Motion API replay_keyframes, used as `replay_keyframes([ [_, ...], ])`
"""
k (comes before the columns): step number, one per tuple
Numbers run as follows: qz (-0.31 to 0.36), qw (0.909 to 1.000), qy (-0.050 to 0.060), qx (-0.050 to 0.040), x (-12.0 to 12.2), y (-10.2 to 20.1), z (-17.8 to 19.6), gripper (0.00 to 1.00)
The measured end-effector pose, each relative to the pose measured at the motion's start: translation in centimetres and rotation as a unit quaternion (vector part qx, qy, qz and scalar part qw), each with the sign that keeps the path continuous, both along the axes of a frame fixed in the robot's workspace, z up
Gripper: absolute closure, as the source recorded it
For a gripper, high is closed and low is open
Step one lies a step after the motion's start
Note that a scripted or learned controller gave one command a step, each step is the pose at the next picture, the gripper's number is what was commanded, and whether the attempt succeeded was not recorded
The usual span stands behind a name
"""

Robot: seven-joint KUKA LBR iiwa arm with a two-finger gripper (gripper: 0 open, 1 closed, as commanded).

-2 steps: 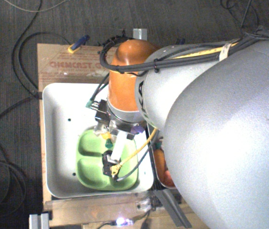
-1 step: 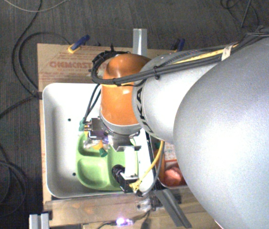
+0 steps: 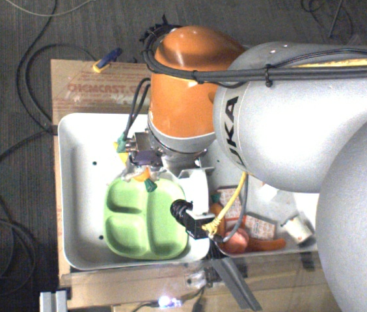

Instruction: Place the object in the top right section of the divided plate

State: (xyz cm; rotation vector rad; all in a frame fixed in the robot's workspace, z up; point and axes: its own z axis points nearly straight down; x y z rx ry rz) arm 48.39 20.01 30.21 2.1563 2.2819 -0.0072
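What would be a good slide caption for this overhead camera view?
KUKA arm reaches over a green divided plate in the left white bin, its gripper above the plate's upper edge.

1. Left bin [image 3: 79, 174]: bare floor open left of green plate [image 3: 146, 221].
2. Arm [image 3: 248, 116] blocks plate's top edge and right bin [image 3: 304, 203].
3. Black cable [image 3: 187, 214] overhangs plate's right side.

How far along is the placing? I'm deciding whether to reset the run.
Done: the arm is over the green divided plate in the left bin. In hand: the gripper hangs at the plate's top edge, something small and orange beneath. Left: the plate's sections look bare.
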Motion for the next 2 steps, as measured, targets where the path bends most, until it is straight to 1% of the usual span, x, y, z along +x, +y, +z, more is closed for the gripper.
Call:
replay_keyframes([
  [1, -0.106, 0.9944, 0.001, -0.0002, -0.1, -3.1, -9.1, 1.00],
  [2, -0.068, 0.9977, -0.001, 0.0004, 0.1, -5.5, 4.3, 1.00],
])
